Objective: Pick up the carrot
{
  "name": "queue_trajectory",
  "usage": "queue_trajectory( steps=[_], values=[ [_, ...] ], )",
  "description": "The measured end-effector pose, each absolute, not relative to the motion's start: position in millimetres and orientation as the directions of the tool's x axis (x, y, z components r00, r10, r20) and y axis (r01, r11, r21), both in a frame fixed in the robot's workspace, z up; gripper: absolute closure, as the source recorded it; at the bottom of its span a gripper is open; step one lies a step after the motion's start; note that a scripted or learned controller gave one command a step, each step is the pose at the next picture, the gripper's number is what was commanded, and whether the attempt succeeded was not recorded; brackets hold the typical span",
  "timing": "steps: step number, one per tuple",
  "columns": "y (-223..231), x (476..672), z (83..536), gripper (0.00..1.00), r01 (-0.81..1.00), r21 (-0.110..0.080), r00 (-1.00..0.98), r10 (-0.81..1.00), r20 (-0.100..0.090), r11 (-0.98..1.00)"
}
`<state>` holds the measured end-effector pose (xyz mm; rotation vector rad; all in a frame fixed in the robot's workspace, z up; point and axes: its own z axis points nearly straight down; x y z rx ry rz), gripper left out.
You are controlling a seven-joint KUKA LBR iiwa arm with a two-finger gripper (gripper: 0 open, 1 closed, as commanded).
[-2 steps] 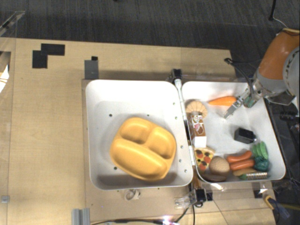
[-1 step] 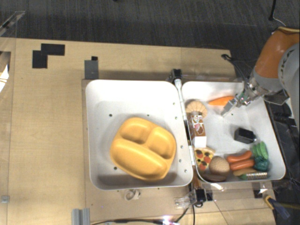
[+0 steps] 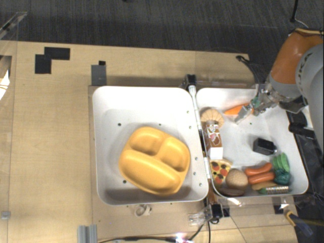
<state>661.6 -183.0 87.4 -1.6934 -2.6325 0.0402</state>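
**Gripper closing in on carrot at the right bin's far edge**

We are looking down on two white bins sitting side by side on the bench. The grey arm point(image 3: 304, 65), wearing its orange band, is reaching in from 3 o'clock, and its gripper point(image 3: 251, 109) is hanging over the right bin point(image 3: 293, 151) near that bin's 12 o'clock edge. The carrot point(image 3: 234, 110) is lying just to the gripper's 9 o'clock, its thick end meeting the fingertips. We cannot tell how wide the fingers are standing, or whether they are gripping the carrot; the detail is too small.

Elsewhere in the right bin, a small black block point(image 3: 264, 146) is resting near the centre. A pizza slice point(image 3: 219, 169), a brown potato-like piece point(image 3: 236, 178), orange sausages point(image 3: 260, 172) and a green vegetable point(image 3: 281, 169) are crowding the 6 o'clock edge. A scallop-shaped shell point(image 3: 211, 116) is sitting toward 10 o'clock.

In the left bin point(image 3: 109, 135), a large yellow bell pepper point(image 3: 153, 159) is lying slightly toward 5 o'clock of centre.
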Motion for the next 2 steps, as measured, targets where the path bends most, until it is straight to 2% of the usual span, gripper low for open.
queue_trajectory(
  steps=[1,2],
  values=[
    [-177.6,661.6,87.6,0.0,0.908,-0.028,-0.419,0.908,-0.007,0.419],
    [-146.2,662.7,85.9,0.0,0.959,-0.023,-0.283,0.959,-0.006,0.283]
  ],
)
